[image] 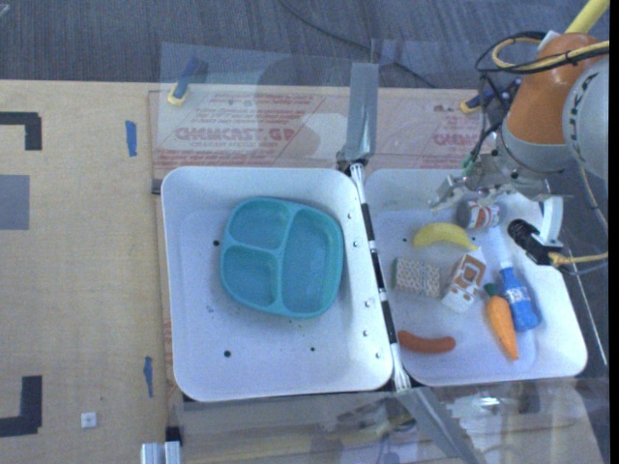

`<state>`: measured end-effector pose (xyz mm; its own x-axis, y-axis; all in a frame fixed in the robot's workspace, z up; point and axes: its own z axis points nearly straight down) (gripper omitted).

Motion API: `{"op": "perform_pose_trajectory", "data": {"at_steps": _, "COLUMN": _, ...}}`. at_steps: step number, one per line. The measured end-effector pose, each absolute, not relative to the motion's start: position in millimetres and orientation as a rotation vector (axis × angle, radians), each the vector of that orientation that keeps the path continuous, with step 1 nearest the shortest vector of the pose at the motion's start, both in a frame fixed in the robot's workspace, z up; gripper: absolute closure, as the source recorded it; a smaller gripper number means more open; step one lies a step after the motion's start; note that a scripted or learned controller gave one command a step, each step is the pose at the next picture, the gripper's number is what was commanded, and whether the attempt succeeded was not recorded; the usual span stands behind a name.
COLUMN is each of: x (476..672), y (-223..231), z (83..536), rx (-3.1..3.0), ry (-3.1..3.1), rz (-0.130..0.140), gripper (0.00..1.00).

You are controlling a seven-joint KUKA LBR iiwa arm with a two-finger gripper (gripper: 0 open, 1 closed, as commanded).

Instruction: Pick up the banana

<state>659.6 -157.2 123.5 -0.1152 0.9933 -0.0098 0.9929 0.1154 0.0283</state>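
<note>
Your gripper (477, 199) hovers just above-right of the banana (444, 235) in the right bin (571, 356) — can't tell its state — banana lies flat, ungripped, likely pre-grasp.

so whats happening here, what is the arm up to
A grey robot arm with an orange band reaches in from the right, its gripper at the back of the right bin, just behind the banana. The banana lies on the bin floor, not lifted. Around it sit a waffle, a small carton, a sausage, a carrot and a blue bottle. The left bin holds a teal divided plate.
</note>
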Motion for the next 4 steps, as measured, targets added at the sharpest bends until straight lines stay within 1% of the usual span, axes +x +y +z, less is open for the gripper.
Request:
{"op": "perform_pose_trajectory", "data": {"at_steps": 1, "x": 643.7, "y": -151, "z": 112, "rx": 2.025, "ry": 2.328, "rz": 0.03, "gripper": 0.0}}
{"op": "perform_pose_trajectory", "data": {"at_steps": 2, "x": 635.6, "y": -152, "z": 111, "rx": 1.952, "ry": 2.391, "rz": 0.028, "gripper": 0.0}}
{"op": "perform_pose_trajectory", "data": {"at_steps": 3, "x": 622.0, "y": -136, "z": 111, "rx": 1.959, "ry": 2.381, "rz": 0.032, "gripper": 0.0}}
{"op": "perform_pose_trajectory", "data": {"at_steps": 4, "x": 588.3, "y": -110, "z": 89, "rx": 1.851, "ry": 2.53, "rz": 0.007, "gripper": 0.0}}
